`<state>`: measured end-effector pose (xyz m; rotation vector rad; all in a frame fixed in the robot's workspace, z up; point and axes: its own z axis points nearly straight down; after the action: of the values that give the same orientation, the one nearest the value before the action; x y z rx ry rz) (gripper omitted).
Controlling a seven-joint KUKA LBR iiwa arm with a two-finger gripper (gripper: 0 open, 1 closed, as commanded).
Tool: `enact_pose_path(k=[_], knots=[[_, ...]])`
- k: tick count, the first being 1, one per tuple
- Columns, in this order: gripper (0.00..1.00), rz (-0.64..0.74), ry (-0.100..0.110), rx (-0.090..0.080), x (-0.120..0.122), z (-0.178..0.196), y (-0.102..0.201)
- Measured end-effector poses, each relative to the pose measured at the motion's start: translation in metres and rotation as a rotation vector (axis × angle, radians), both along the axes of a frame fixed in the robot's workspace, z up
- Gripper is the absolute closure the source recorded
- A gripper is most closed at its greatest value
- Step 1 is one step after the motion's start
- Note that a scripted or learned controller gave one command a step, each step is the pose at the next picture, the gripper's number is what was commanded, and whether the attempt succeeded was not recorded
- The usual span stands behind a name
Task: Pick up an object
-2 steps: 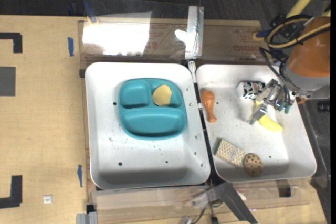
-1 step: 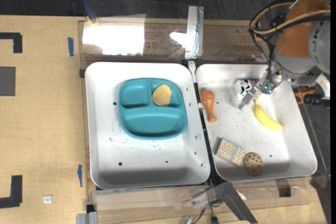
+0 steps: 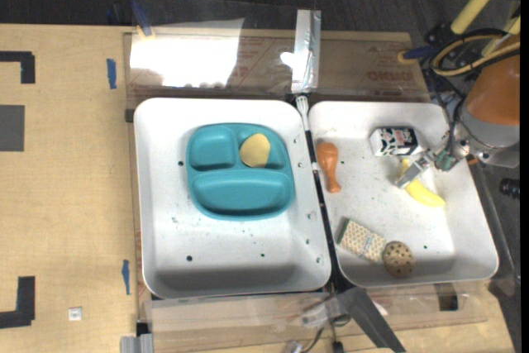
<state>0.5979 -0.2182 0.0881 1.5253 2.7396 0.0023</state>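
Since the one camera looks down on both bins at a slant, we take its view part by part, left to right.

Left bin: we see a shallow white bin [image 3: 157, 178] on the left of the bench; a teal divided plate [image 3: 240, 178] lies near its middle.

Plate contents: a yellowish rounded item [image 3: 255, 150] sits in the plate's far right compartment; the other compartments look bare to us.

Right bin: a second white bin [image 3: 471, 236] stands just beside the first; the two rims meet along the middle.

Orange item: an orange carrot-like toy [image 3: 330, 164] lies at the right bin's left side, near the shared rim.

Carton: a small black-and-white carton [image 3: 393, 140] rests toward the far side of the right bin.

Yellow item: a yellow banana-like toy [image 3: 425, 194] lies on the bin floor, right of centre.

Near side: a patterned flat packet [image 3: 360, 239] lies near the front rim; a brown speckled ball [image 3: 397, 258] touches or sits just beside its right end.

Arm: we see the grey arm with its orange band [image 3: 496, 95] entering from the right, over the bin's far right corner.

Gripper: the gripper [image 3: 421, 165] reaches in low between the carton and the yellow toy, its tip just beside the toy's far end; we cannot tell whether it is released or clenched, and we see nothing plainly held in it.
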Motion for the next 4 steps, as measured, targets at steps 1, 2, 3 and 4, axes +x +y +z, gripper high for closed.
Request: enact_pose_path(k=[1, 2, 3, 4], knots=[[0.0, 0.016, 0.02, 0.0, 0.066, -0.001, 0.063], [0.0, 0.076, -0.001, 0.001, 0.006, 0.0, 0.1], [0.0, -0.397, 0.0, 0.002, 0.039, 0.041, 0.099], [0.0, -0.337, 0.011, 0.005, -0.056, 0.01, 0.054]])
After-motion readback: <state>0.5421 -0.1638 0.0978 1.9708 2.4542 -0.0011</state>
